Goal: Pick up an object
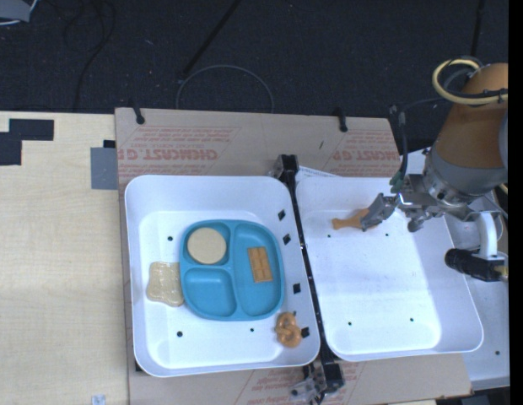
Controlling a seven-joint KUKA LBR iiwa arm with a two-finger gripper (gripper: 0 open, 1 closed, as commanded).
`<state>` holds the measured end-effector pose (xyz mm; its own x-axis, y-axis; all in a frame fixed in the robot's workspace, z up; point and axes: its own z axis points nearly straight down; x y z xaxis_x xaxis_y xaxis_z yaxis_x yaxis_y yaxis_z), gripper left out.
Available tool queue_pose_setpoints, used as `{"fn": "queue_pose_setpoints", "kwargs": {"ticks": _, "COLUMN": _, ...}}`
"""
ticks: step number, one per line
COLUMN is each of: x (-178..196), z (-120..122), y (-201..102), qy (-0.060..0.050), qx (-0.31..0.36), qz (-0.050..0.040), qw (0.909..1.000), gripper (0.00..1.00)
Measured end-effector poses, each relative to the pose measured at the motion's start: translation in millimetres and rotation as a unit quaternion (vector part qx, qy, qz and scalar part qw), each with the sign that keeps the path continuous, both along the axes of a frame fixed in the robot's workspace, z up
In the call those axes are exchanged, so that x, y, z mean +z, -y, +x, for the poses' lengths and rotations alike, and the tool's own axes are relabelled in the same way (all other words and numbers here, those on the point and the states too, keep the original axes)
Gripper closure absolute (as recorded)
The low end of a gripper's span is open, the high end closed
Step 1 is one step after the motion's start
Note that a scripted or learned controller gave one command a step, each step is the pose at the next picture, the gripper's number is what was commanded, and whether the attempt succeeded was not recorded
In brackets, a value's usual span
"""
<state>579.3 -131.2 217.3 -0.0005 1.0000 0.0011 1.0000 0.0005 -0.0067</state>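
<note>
The gripper (381, 212) is seen low over the right bin (388, 310), its fingers closed on one end of a small orange piece of toy food (351, 222). The piece is judged light, stiff and smooth, so a pinch nearer its middle would likely be safer. In the left bin (152, 209) a blue tray (232, 298) is set.

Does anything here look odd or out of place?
Slightly. The blue tray in the left bin holds a round piece and a cracker-like bar, yet two food bits lie off it: a pale one against its left edge, a brown lump near the bin's lower right corner.
</note>
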Motion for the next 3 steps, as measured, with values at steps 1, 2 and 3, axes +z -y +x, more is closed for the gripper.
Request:
{"fn": "queue_pose_setpoints", "kwargs": {"ticks": 1, "x": -62.8, "z": 4.4, "y": -0.5, "qy": 0.0, "qx": 0.0, "qz": 0.0002, "qw": 1.0, "gripper": 0.0}}
{"fn": "queue_pose_setpoints", "kwargs": {"ticks": 2, "x": -106.8, "z": 6.1, "y": 0.0, "qy": 0.0, "qx": -0.001, "qz": 0.0003, "qw": 1.0, "gripper": 0.0}}
{"fn": "queue_pose_setpoints", "kwargs": {"ticks": 3, "x": -94.1, "z": 6.7, "y": 1.4, "qy": 0.001, "qx": -0.003, "qz": 0.0, "qw": 1.0, "gripper": 1.0}}
